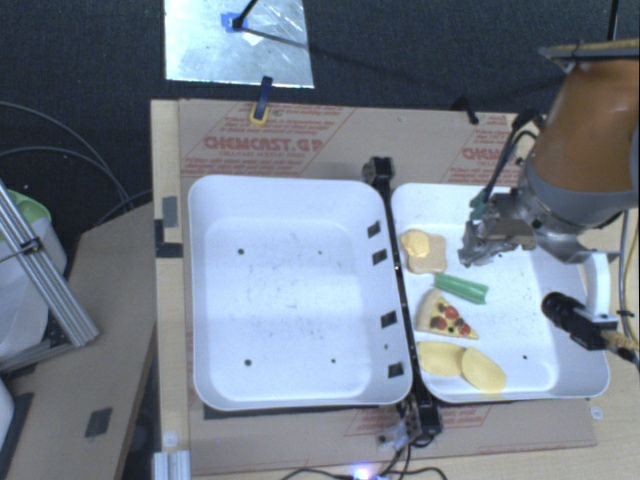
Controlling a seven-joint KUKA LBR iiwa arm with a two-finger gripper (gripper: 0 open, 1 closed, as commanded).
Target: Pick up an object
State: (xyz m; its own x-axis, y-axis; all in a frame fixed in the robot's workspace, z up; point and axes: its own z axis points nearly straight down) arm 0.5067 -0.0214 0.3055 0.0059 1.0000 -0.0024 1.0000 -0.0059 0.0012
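Dark carpet floor [80, 48] with a shiny metal sheet [238, 26] beyond the bench [330, 133]

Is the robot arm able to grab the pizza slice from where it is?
Probably yes. The end effector hangs in the same right bin near the pizza slice, which lies uncovered; a green piece sits between them.

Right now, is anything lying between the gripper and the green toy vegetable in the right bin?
Nothing visible. The gripper hangs just above the green toy vegetable; bare bin floor lies between them.
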